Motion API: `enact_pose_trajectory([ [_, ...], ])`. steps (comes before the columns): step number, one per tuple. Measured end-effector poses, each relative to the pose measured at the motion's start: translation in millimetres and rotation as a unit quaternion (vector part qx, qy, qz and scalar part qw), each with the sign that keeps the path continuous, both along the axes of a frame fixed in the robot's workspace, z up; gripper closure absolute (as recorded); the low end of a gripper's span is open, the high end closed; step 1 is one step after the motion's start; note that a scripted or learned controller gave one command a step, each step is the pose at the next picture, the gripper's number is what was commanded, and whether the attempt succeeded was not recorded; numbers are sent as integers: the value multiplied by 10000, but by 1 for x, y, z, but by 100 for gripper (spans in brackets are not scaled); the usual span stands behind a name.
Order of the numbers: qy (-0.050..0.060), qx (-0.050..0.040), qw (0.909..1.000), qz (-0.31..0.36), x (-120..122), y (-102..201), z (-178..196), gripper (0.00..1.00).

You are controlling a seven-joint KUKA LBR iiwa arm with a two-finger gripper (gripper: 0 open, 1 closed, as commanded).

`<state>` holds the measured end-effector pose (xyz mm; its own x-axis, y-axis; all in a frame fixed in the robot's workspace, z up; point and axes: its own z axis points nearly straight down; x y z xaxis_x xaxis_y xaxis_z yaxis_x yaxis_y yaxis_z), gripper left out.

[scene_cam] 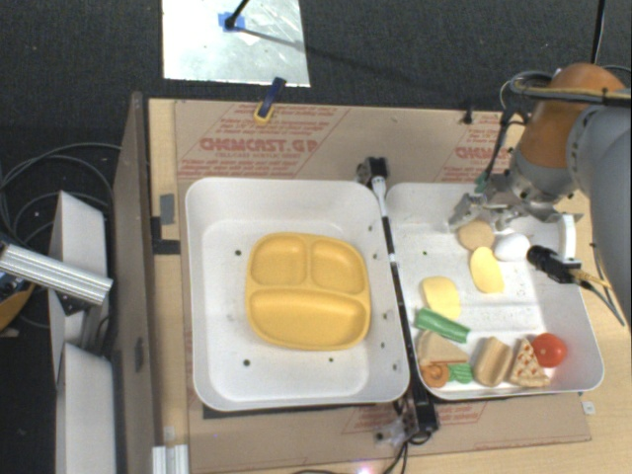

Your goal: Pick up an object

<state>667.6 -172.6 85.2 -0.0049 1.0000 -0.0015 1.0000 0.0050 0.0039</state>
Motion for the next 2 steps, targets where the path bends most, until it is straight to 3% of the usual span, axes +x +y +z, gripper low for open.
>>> enact_pose_trajectory([
  [1, -19, -8, 10000, 8, 1, -1, 12, 100],
  [2, -7, 20, 10000, 32, -38, 100, 104, 100],
])
